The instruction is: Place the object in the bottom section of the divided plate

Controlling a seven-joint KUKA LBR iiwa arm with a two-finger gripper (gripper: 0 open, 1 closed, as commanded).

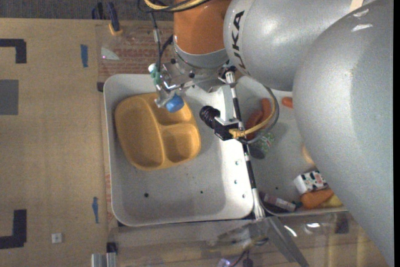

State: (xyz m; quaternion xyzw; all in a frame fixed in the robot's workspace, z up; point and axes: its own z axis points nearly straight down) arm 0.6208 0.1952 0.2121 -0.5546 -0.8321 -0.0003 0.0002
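A yellow divided plate (145,134) lies in the upper left of the left white bin (181,200). It has one long section on its left and two small sections on its right. My gripper (167,99) reaches down from the grey and orange arm, over the plate's upper right rim. A small blue object (174,103) sits between its fingertips, just above the upper small section. The gripper is shut on it. The arm's wrist hides the bin's top edge.
The right bin (284,153) holds a red-orange sausage-shaped thing (259,116), a green item (267,141), a white box (310,181), an orange piece (316,198) and a dark pen-like thing (279,202). A black fitting (215,121) hangs over the rim between the bins.
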